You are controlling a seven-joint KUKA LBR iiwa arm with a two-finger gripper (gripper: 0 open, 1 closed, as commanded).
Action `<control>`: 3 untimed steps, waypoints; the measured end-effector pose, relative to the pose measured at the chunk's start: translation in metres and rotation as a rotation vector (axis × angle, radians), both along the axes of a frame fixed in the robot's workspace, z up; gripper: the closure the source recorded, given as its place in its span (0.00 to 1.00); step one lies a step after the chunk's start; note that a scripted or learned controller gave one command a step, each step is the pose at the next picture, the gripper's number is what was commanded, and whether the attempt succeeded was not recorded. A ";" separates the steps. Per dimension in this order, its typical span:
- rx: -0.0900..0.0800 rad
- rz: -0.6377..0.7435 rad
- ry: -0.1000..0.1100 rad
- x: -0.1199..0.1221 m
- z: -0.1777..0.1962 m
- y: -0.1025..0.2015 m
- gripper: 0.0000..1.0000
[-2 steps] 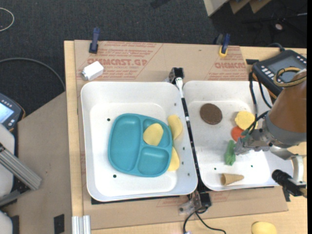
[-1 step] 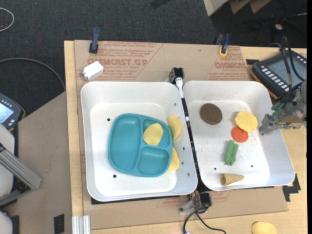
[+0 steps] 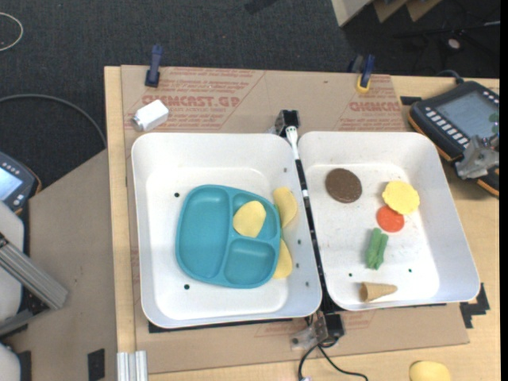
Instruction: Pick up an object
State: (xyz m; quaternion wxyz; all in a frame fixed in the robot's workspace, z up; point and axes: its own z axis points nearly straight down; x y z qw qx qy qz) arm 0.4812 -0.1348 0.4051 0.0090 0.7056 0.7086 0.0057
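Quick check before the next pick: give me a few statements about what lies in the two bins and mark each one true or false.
1. The blue tray lies in the left bin. True.
2. A yellow piece rests on the blue tray. True.
3. The brown disc lies in the left bin. False: it lies in the right bin, near its far edge.
4. The green piece sits between the red piece and the cone. True.
5. The red piece lies far from the yellow flower shape. False: they sit right next to each other.
6. The cone lies at the far edge of the right bin. False: it lies at the near edge.
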 end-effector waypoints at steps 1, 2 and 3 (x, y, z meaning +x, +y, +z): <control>0.001 0.002 0.002 0.051 0.119 0.037 1.00; 0.006 -0.007 0.029 -0.005 0.044 0.035 1.00; 0.004 0.002 0.007 0.033 0.135 0.079 1.00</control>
